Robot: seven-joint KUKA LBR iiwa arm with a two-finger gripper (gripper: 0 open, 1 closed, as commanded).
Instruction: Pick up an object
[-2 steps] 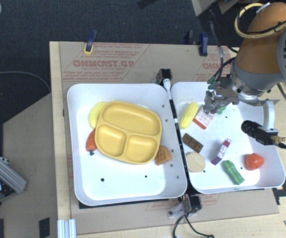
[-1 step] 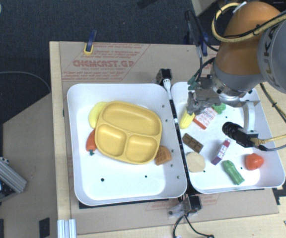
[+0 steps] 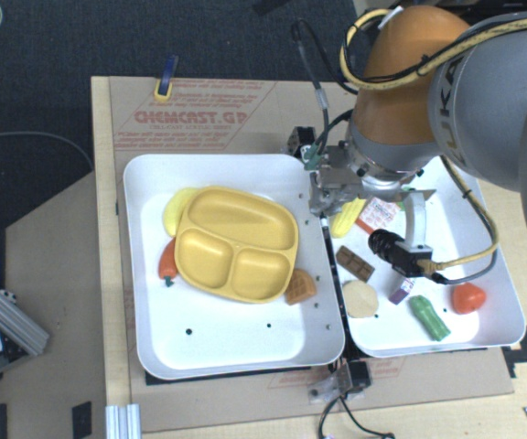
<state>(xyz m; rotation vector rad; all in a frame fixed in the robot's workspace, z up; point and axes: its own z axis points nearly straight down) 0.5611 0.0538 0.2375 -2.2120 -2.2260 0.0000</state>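
Observation:
My gripper hangs low over the near-left corner of the right bin, right by the wall between the two bins. Just below it lies a yellow corn-like piece, touching or very close to the gripper's tip; I cannot tell whether it is held. Beside that piece lies a white and red packet. The arm's grey body and orange band hide the back of the right bin.
The right bin also holds a brown bar, a beige disc, a small purple piece, a green cylinder and a red tomato. In the left bin a yellow divided plate lies with a yellow piece, an orange-red vegetable and a brown piece around it.

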